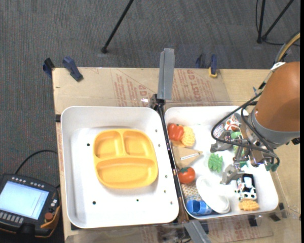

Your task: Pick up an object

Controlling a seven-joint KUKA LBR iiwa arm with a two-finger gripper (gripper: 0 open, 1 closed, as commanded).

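Gripper (pixel 238 167) hanging low over right bin (pixel 202 116), spread, pinching nothing, set to drop on green toy (pixel 215 161) just left of it. Yellow tray (pixel 125 157) alone in left bin (pixel 76 135).

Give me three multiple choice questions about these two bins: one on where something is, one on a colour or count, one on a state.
1. Where is the divided tray?
A. left bin
B. right bin
C. on the floor

2. What colour is that tray?
A. blue
B. yellow
C. green

3. How does the tray lie?
A. flat, open side up
B. flipped over
C. leaning on the wall

Answers:
1 A, it sits in the left bin, away from the toy food.
2 B, it is yellow all over.
3 A, its three compartments face up.
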